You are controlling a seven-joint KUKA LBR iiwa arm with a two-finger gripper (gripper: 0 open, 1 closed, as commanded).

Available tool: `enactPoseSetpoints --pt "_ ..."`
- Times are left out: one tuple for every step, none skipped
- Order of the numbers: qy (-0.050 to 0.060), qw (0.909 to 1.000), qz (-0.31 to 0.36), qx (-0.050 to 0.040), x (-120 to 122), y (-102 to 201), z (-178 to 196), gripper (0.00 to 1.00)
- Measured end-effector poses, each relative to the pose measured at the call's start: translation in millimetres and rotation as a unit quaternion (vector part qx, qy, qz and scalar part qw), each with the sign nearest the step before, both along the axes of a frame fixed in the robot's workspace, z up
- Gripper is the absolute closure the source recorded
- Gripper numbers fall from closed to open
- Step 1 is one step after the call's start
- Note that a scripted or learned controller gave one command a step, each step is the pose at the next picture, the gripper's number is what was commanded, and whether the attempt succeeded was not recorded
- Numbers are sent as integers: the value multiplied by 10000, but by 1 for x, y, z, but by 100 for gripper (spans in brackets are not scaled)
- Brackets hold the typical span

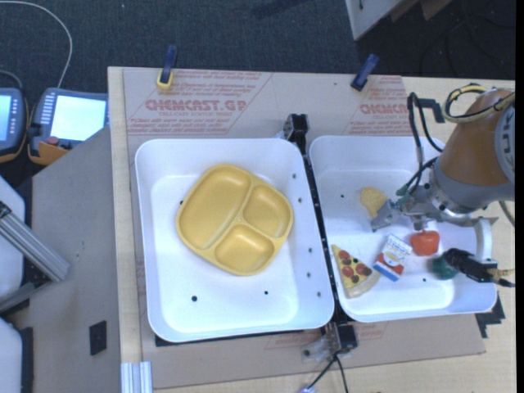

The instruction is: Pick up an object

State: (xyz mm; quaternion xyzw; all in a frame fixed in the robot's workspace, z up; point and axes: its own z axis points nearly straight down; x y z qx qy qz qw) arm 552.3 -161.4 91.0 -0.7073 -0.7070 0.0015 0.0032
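Objects to pick: you see a small group in the right white plastic bin (327,170), right of centre in the frame.
Pizza slice: a toy wedge of pizza (355,270) with red dots lies at the lower left of that bin, just beside its left wall.
Carton: a small white carton with red and blue print (393,257) lies just right of the pizza slice, tilted.
Red piece: a small round red-orange object (425,242) sits just right of the carton, close to the arm's wrist.
Yellow piece: a pale yellow lump (373,199) rests toward the upper middle of the right bin, apart from the others.
Green piece: a small dark green object (443,268) lies near the lower right of the bin, touching or just beside a black part of the tool.
Gripper: you find the gripper (391,216) reaching in from the right edge, low over the bin between the yellow lump and the carton; you cannot tell how it is set, and nothing shows grasped in it.
Arm: the grey arm with its orange band (475,150) fills the upper right of the bin area.
Left bin: the left white plastic bin (164,301) holds a yellow three-compartment plate (235,218), lying flat near its centre.
Bench: both bins sit on a cardboard-covered bench (213,97) printed with red lettering.
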Motion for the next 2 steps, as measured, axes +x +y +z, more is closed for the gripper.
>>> enactPoseSetpoints --pt "-39 10000 -2 -14 2 -1 14 100" --pt "-67 10000 9 -23 7 1 78 100"
